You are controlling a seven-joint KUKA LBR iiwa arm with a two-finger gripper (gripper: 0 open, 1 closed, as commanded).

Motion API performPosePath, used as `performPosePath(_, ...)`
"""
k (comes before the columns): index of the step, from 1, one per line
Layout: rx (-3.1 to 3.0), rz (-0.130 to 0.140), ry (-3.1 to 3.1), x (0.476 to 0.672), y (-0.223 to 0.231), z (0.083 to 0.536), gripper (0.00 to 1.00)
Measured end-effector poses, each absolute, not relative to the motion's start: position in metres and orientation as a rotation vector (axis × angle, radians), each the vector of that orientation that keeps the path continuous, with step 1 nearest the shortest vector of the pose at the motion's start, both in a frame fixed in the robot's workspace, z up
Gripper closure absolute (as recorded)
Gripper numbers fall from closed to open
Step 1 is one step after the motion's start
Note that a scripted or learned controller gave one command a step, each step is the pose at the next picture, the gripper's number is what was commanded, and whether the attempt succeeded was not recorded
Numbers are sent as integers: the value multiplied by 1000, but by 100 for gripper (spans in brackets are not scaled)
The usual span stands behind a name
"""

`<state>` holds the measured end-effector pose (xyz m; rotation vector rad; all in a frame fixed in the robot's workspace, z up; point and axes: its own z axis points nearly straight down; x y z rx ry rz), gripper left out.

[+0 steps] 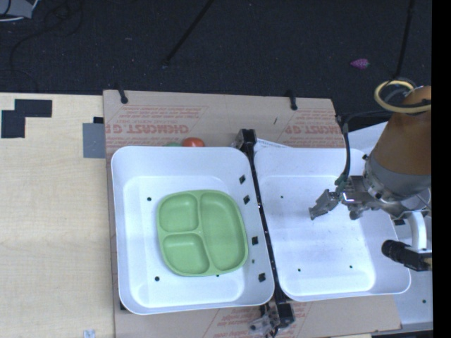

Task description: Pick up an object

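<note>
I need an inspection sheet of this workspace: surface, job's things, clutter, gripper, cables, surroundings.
Surface: two shallow white bins, left bin and right bin, on brown cardboard.
Job's things: light green three-compartment plastic plate lying flat in the left bin.
Clutter: small red-orange object behind the left bin's far rim.
Gripper: two-finger gripper over the right bin, nothing between its fingers.
Cables: black cables on the dark floor.
Surroundings: pale wooden bench.
</note>
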<state>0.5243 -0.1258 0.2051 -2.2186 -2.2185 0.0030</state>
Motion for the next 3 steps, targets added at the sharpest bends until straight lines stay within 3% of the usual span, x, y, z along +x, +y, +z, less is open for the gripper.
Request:
performPosePath(2,-2217,6,-2217,522,-115,92,0)
performPosePath(3,-2225,4,-2210,523,-116,104,100)
